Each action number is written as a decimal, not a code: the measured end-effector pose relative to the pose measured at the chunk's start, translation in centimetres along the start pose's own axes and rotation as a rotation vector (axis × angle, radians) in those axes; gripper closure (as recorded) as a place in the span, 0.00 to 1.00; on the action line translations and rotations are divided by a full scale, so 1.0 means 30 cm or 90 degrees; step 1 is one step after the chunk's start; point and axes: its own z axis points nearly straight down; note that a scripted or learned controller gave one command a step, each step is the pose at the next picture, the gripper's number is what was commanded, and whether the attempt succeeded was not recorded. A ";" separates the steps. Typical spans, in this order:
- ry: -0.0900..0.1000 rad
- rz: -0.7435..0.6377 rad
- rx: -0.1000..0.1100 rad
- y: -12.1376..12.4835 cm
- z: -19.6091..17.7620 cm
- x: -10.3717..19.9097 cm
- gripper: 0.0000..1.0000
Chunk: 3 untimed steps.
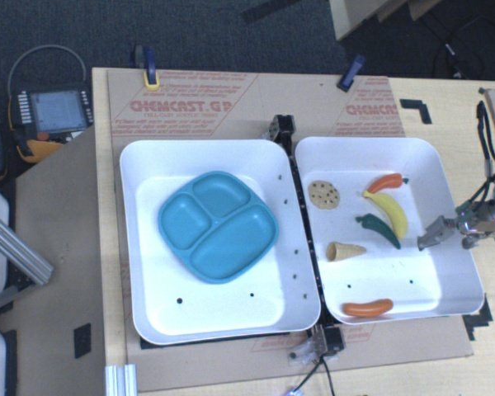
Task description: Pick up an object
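On the tabletop point(107, 221) two white bins sit side by side, and nothing in either has been lifted yet. The left bin point(148, 304) carries a blue divided plate point(218, 226), lying flat and a little turned, near the bin's middle. The right bin point(445, 279) holds all the small items, any of which could serve as the object to pick. A yellow banana point(389, 209) lies near the middle right, with a red-orange pepper point(386, 182) just above it, the two touching or nearly so. A dark green pepper point(378, 228) lies just below the banana. A hot dog point(368, 308) rests by the near wall, well apart from the others. A cone point(345, 251) lies on its side between the green pepper and the hot dog, and a round cookie point(322, 194) sits near the bin's left wall.

The end effector point(433, 236) reaches in over the right bin's right side, near the green pepper and banana but apart from both. Whether its jaws are spread or closed cannot be told at this size, and no item shows within it.

Judging from this, the task is at its start: every item rests on the bin floor. Everything remains to do, namely settling over one item, closing on it and raising it. The green pepper looks the nearest candidate, though the crowding beside the banana could spoil a clean grasp.
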 end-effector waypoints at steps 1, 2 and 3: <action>-0.003 -0.003 -0.008 0.012 -0.021 0.002 0.00; 0.000 -0.003 -0.004 0.014 0.173 0.035 0.00; -0.002 -0.003 -0.008 0.016 0.317 0.036 0.00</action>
